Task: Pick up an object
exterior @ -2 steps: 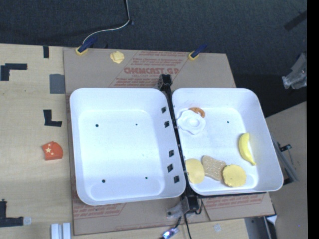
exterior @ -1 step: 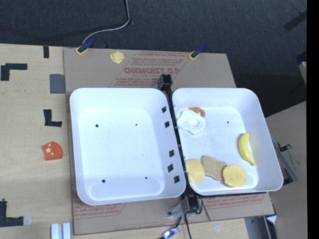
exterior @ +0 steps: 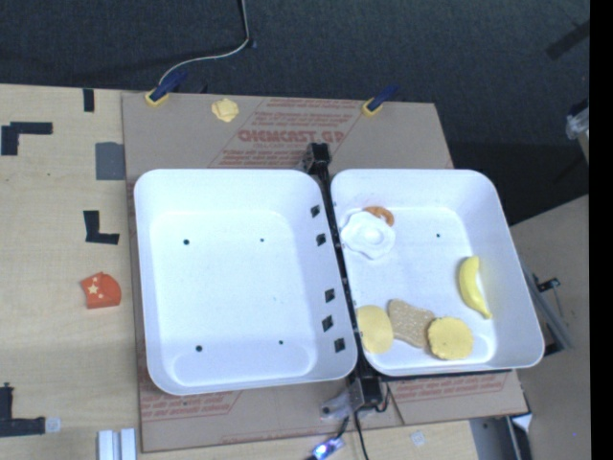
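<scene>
Bins sit side by side on the bench; everything worth picking is in the right bin [exterior: 498,209]. Fried egg [exterior: 368,236] lies by its left wall near the top, overlapping an orange piece [exterior: 379,215]. Banana [exterior: 471,286] lies against the right wall. Along the bottom edge: yellow round [exterior: 374,330] in the left corner, brown slice [exterior: 411,320] touching it, second yellow disc [exterior: 449,338] touching the slice. Left bin [exterior: 153,199] holds nothing to grab.

Claw state: can't tell from here.

Banana looks like the best pick: apart from the rest, likely light stiff plastic, a bit slick. Take it across the middle, narrow way. Wall beside it may crowd one finger. Egg is flat and thin, poor purchase. Bottom three touch, so a grab there could drag neighbours.

Stray bits on the bench: yellow lump [exterior: 225,110] at the cardboard's top edge, red piece [exterior: 102,290] left of the bins.
</scene>
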Motion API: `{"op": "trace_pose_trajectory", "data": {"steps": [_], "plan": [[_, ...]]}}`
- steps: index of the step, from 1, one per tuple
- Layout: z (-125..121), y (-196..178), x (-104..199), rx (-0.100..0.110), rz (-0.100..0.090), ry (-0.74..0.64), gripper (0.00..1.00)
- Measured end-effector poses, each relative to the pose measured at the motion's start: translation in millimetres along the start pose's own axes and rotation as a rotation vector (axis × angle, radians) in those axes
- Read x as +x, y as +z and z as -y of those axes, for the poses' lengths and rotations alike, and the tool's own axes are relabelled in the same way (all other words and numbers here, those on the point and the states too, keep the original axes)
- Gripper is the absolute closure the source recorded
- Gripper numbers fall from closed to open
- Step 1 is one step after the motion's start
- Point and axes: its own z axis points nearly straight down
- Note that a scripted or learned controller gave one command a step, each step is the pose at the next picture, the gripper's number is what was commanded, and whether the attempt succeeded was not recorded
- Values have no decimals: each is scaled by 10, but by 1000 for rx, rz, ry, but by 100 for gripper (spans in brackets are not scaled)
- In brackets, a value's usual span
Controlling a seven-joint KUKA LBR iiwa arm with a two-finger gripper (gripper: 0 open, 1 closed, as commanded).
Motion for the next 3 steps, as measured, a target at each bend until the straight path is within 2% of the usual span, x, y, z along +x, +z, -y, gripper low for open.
{"op": "trace_pose_trajectory", "data": {"steps": [1,2,3], "plan": [[-4,-107,-1,-1,2,0,100],[-5,-101,1,0,2,0,0],[533,-6,524,1,-3,-3,0]]}}
